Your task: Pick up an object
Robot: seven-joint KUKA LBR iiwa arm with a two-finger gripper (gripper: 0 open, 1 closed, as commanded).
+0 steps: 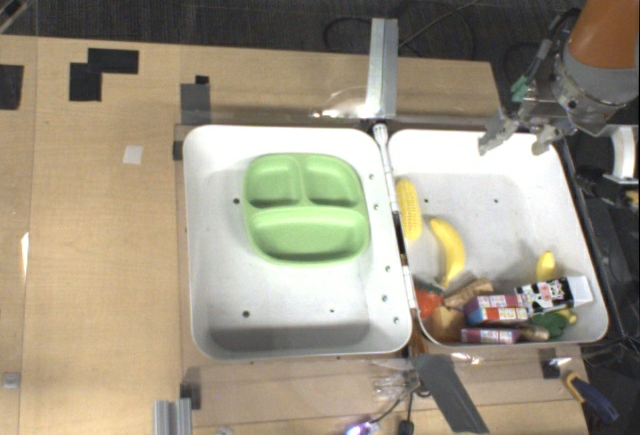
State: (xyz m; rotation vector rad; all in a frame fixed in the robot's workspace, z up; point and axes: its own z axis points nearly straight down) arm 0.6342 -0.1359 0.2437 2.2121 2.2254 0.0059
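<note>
The hand (pixel 520 137), fingers spread, hovers over the right bin's (pixel 500 185) far edge, holding nothing.

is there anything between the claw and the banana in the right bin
Nothing visible. The claw is over the right bin's far edge, and bare white floor lies between it and the banana. The corn cob lies off to the side.
</note>
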